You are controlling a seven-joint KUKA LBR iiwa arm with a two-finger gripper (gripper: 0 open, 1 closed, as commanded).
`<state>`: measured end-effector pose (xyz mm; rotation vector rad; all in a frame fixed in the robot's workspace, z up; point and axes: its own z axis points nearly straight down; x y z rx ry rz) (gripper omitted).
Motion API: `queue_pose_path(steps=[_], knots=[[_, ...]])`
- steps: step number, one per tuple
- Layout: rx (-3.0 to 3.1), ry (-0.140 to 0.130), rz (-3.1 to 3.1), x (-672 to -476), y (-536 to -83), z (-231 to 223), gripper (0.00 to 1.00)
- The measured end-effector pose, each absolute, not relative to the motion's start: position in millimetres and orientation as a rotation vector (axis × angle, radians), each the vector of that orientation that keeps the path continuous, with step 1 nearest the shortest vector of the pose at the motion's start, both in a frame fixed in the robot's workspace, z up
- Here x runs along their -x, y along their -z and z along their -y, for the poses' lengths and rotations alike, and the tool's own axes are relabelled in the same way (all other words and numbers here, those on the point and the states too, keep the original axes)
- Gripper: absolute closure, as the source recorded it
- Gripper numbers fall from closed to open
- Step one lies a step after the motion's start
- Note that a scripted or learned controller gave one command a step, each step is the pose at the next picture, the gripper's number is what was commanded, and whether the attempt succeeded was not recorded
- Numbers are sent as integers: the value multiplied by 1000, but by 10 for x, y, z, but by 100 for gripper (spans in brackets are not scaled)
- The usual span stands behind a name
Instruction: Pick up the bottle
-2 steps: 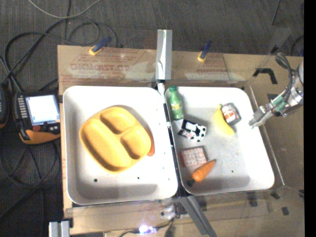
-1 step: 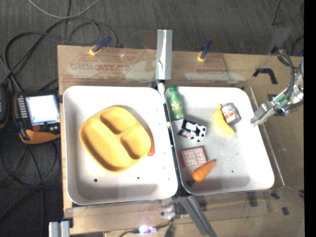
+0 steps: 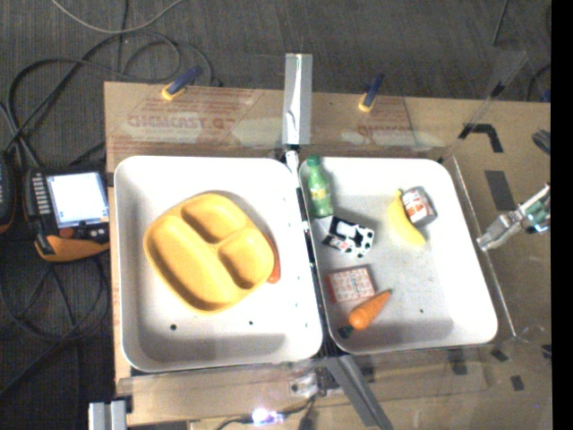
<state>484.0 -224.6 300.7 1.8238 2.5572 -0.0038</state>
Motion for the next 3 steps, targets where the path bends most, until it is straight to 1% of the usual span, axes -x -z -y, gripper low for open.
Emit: queue_pose_path(steps=[2, 3], knots=[[-1820, 5, -2560, -4860, -3185, 2236, 100], [-1513, 2, -2749, -4852, -4331, 1980, 100]])
